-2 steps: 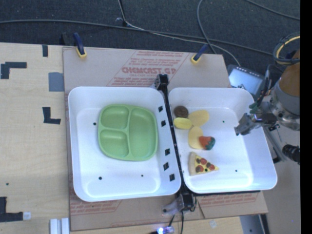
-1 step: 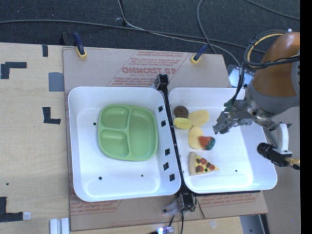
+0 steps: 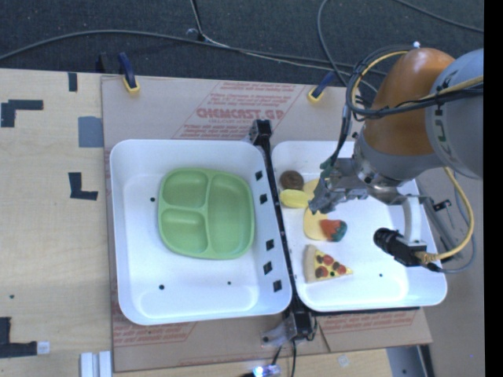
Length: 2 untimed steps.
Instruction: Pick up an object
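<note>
Two white bins sit side by side. The left bin (image 3: 134, 234) holds a green divided plate (image 3: 207, 213). The right bin (image 3: 393, 285) holds a yellow banana (image 3: 294, 199), brown item (image 3: 291, 179), strawberry piece (image 3: 332, 229) and pizza slice (image 3: 325, 265). The gripper (image 3: 322, 203) hovers beside the banana; its grasp state cannot be determined.

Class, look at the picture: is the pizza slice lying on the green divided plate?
No: the pizza slice lies in the right bin, while the green divided plate sits in the left bin.
</note>
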Available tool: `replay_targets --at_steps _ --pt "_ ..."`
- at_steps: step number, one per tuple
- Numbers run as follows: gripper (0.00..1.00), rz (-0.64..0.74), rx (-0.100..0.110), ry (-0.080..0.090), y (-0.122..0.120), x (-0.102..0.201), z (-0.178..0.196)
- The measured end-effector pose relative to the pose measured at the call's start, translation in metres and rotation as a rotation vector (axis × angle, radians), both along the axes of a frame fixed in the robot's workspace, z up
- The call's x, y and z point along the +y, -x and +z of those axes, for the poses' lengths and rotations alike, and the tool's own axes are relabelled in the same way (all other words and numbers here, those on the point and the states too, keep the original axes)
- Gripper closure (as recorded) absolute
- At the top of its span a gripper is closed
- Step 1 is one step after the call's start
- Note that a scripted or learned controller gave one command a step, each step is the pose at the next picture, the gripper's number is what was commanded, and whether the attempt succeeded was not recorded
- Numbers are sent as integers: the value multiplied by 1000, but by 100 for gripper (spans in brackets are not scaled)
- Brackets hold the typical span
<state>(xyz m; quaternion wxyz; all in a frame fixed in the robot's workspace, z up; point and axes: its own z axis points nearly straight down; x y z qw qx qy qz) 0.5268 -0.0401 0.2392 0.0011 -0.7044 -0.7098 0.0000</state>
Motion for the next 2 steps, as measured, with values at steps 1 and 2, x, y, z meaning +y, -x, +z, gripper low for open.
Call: replay_targets --at_steps 1,2 --pt "100 -2 0 1 -12 44 -2" --pt "100 -1 2 1 -11 98 -14"
